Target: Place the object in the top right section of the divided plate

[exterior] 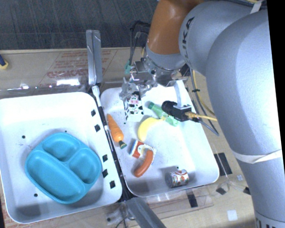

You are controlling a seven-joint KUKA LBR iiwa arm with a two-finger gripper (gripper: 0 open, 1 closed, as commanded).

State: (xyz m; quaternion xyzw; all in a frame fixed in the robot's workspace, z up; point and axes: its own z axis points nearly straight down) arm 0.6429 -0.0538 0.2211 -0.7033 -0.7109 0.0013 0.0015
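Gripper (133,94) is hovering over the right bin (199,150), its grip unreadable, with a black-and-white cow toy (133,107) sitting directly beneath; it looks light and rigid, best pinched across its narrow body.

Robot lab bench, not a home.
Big grey arm (239,75) over two white bins (6,165) clamped on a plywood bench top (41,63); toy food, a blue divided plate (62,167), loose cables (206,117), tape markers.
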